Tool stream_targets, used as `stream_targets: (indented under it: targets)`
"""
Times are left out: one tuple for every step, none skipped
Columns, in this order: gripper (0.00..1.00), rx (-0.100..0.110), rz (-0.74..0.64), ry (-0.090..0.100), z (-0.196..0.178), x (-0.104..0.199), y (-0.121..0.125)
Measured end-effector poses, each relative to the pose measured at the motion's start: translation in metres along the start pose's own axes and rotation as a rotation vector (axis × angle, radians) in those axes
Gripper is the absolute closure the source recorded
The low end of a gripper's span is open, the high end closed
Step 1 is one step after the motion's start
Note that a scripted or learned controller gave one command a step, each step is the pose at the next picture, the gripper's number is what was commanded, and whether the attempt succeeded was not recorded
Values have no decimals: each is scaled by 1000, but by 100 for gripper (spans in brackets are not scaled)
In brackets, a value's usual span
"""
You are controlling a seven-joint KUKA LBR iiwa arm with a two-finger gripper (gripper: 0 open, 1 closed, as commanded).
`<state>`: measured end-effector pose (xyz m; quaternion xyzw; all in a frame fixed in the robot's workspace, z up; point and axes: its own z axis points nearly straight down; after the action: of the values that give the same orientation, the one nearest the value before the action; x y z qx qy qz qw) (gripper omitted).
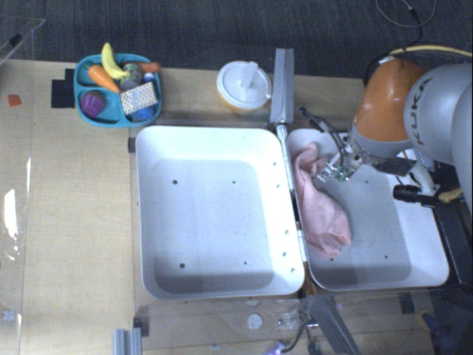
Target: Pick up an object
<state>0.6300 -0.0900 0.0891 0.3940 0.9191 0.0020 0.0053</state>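
**Claw at the cloth, right bin**

Claw (334,167) sits at the upper edge of the pink cloth (322,211); whether it pinches the fabric cannot be told. A sound pick would gather a fold, then rise straight. Right bin (414,261) holds the cloth at its left side. Blue tray (83,117), upper left of the counter (66,235), carries toy food.

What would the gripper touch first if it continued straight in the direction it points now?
Most likely the pink cloth in the right bin. The gripper points down and left at its upper part, though the gap between them is unclear from above.
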Motion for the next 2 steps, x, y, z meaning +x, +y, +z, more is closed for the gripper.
stream_targets:
  targets:
    - [0, -1, -33, -3, -107, 0, -61]
    - [0, -5, 38, -5, -11, 19, -22]
